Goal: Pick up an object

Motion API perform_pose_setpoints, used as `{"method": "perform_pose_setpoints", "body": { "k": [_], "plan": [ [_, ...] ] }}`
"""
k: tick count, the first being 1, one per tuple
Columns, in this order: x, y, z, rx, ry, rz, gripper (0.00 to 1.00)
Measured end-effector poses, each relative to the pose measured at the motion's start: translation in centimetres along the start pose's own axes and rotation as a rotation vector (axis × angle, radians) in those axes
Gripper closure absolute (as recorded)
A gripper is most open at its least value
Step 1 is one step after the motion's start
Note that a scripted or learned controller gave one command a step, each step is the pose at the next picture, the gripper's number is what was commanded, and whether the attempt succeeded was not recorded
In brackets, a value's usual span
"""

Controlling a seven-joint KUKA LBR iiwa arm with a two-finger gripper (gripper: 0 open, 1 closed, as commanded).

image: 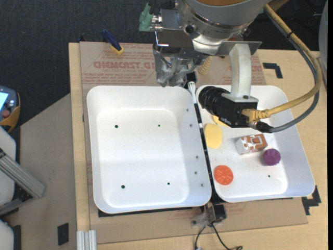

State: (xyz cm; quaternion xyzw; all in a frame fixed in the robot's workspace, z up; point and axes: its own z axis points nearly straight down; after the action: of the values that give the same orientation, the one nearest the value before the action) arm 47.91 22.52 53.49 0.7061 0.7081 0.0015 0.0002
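Note:
The right bin (294, 139) holds a pale yellow lump (213, 136) near its left wall, a small white and orange box (251, 144), a purple ball (270, 157) and a flat orange disc (224, 175). My gripper (176, 75) hangs under the grey and orange wrist at the back rim of the left bin (136, 151), close to the wall between the two bins. It is well behind and to the left of all the objects. A black cylindrical unit (222, 107) on a white bracket hangs over the right bin's back left part.
A yellow hose (291, 102) and black cables run from the black unit off to the right. A blue and yellow clip (112, 41) lies on the cardboard behind the left bin. The bench ends just in front of both bins.

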Motion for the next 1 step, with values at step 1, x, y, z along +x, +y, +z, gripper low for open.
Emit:
{"method": "perform_pose_setpoints", "body": {
  "k": [1],
  "plan": [
    [-0.08,0.01,-0.01,0.000,-0.001,0.002,1.00]
  ]
}}
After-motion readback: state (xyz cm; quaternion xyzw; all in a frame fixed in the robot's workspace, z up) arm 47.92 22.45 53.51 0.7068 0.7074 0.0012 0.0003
